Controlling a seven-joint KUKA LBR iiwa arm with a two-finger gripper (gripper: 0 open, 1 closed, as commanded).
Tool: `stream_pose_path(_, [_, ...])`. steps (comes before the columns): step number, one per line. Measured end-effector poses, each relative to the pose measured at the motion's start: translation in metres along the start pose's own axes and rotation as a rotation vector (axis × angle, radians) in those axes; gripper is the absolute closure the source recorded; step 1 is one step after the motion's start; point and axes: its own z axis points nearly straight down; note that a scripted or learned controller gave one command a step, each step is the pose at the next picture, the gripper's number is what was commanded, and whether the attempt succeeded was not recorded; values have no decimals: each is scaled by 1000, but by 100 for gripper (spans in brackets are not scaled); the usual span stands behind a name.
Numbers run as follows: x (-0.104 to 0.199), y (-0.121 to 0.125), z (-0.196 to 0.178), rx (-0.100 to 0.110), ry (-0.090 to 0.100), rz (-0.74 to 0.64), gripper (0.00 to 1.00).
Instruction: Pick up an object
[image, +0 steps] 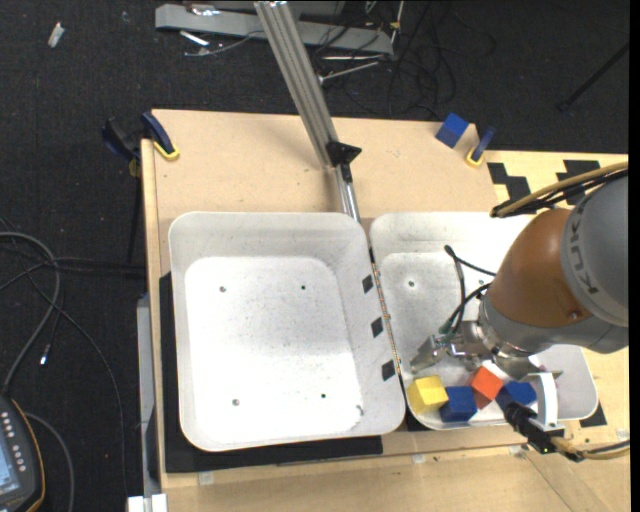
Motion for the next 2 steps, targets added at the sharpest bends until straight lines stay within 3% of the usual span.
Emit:
stream_pose_path(1, [-103, 6, 0, -1, -7, 12, 0])
stream_pose_path(2, [-35, 111, 0, -6, 0, -4, 0])
